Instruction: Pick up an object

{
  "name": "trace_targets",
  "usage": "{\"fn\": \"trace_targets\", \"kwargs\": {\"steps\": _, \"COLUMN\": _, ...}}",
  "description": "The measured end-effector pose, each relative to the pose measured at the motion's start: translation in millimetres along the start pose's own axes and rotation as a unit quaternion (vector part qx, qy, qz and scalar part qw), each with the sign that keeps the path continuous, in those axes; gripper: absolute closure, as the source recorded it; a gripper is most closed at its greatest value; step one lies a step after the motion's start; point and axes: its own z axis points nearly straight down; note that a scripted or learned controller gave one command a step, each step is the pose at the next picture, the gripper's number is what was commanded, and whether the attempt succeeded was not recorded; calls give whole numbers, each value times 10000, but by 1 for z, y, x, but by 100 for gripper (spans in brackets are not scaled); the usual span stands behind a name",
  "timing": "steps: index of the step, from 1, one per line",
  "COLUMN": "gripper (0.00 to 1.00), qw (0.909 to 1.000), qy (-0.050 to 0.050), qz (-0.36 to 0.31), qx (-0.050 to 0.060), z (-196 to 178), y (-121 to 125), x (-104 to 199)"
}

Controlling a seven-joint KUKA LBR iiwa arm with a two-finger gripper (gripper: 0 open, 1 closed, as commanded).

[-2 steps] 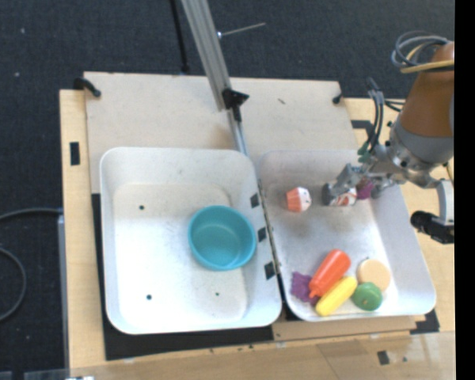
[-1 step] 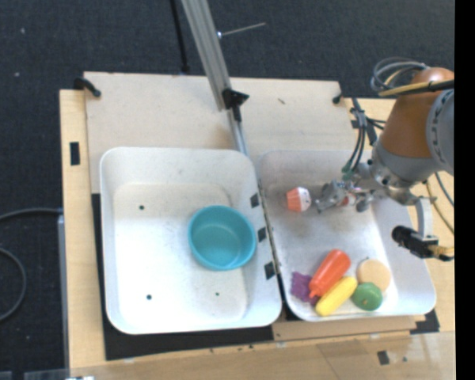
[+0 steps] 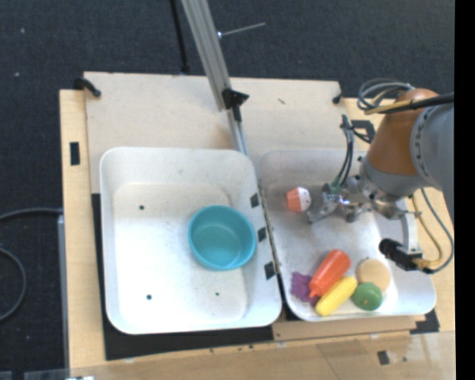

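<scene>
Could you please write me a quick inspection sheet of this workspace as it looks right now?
Surface: wooden bench bearing two white bins, left bin and right bin.
Job's things: in the right bin, an orange-and-white toy near the gripper; a carrot, yellow piece, purple piece, tan ball and green ball clustered at the near edge.
Clutter: teal bowl in the left bin.
Grippers: gripper low over the right bin, beside the orange-and-white toy; nothing seen held.
Cables: loops at the arm's wrist; a black cable on the floor at left.
Surroundings: dark carpet, a metal pole slanting over the bench.
</scene>
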Motion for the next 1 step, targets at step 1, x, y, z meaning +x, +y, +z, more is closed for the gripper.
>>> {"fn": "trace_targets", "kwargs": {"steps": 1, "gripper": 100, "qw": 10000, "qy": 0, "qz": 18, "qx": -41, "z": -15, "y": 2, "x": -1}}
